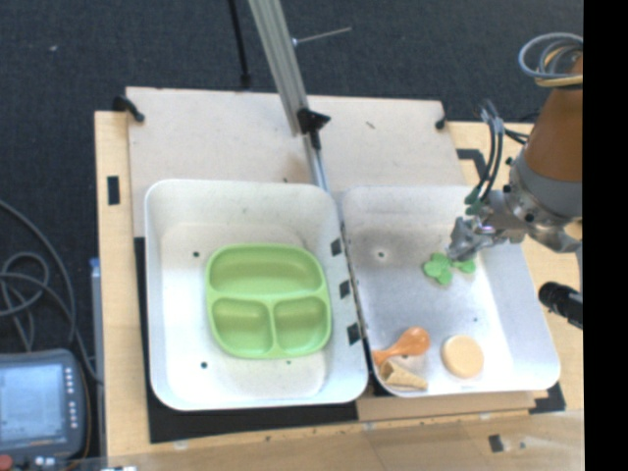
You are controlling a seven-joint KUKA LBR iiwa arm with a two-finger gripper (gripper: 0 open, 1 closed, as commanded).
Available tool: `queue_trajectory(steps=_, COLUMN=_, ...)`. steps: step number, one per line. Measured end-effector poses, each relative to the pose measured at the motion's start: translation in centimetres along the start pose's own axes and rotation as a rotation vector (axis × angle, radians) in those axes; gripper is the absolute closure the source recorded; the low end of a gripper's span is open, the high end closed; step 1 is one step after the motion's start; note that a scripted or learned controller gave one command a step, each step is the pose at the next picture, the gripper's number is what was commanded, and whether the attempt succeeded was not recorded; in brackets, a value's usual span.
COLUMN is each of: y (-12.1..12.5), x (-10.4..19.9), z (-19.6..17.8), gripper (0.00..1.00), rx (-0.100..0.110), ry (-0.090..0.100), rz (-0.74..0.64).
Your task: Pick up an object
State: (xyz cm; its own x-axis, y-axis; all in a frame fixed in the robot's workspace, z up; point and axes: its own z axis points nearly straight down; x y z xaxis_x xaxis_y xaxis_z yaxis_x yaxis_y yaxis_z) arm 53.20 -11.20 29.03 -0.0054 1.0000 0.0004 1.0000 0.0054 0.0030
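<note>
With its tips lowered directly over the small green toy (441, 269) near the middle of the right bin (510, 302), the gripper (463, 250) is positioned for a pick, though its opening cannot be determined.

Even, soft light; mild blur.

Wooden table (113, 263), pale board (226, 135) across its far part. 2 white bins touching side by side: left bin (177, 214), right bin (520, 302).
</note>
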Motion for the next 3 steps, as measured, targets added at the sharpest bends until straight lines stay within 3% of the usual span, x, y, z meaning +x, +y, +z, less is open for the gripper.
queue_trajectory(steps=3, y=0.8, x=15.1, z=2.2, gripper=1.0, rx=0.001, ry=0.0, rz=-0.002)
